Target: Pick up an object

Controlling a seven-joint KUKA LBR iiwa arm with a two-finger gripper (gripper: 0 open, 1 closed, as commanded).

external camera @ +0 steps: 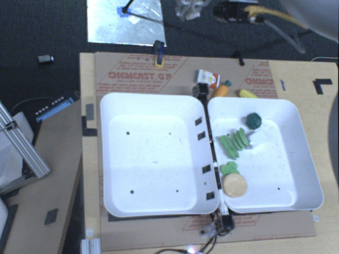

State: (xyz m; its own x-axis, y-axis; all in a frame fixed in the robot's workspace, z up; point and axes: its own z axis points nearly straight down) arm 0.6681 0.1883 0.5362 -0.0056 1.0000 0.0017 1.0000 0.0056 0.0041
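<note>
Objects sit in the right shallow white bin on the counter: a dark green round ball near its far side, a bunch of light green bean pods mid-left, and a tan round biscuit near the front. Grey arm casing curves across the top right corner; the pincer's state cannot be told.

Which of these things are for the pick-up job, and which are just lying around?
For the job, all in the right bin:
dark green ball
green pea pods
small green leafy piece
round tan cookie

Lying about:
left bin
carrot, yellow piece and small carton, on the board behind the bins
blue and yellow clamp
</note>
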